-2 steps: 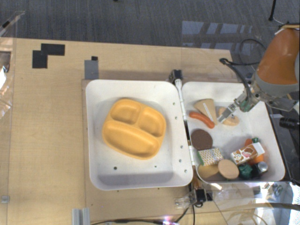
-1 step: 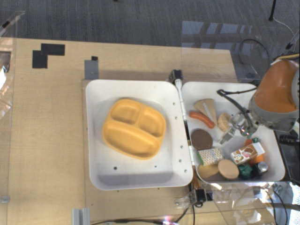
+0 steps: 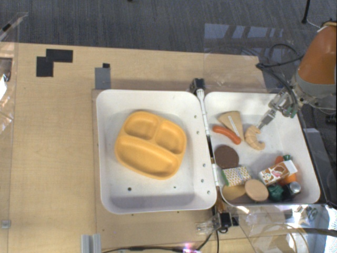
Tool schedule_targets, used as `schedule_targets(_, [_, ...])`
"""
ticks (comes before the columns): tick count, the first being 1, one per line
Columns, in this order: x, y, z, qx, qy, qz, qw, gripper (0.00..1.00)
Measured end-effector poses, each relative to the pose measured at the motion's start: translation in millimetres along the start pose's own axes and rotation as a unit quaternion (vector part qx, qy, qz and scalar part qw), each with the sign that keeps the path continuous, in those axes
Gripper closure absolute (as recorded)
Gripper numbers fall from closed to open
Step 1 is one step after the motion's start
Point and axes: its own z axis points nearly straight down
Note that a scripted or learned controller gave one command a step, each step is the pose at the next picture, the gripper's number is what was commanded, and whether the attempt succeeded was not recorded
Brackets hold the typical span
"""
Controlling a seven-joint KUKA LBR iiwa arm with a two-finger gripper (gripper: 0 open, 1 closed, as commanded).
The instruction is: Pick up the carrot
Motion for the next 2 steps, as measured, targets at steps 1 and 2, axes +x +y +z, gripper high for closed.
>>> schedule_targets(1, [30.6,-1.1,34.4,-0.004,-0.009,-0.27,0.9628,0.0])
schedule_targets(2, [67.7,-28.5,42.4,-0.001,0.007,-0.344,0.9388,0.0])
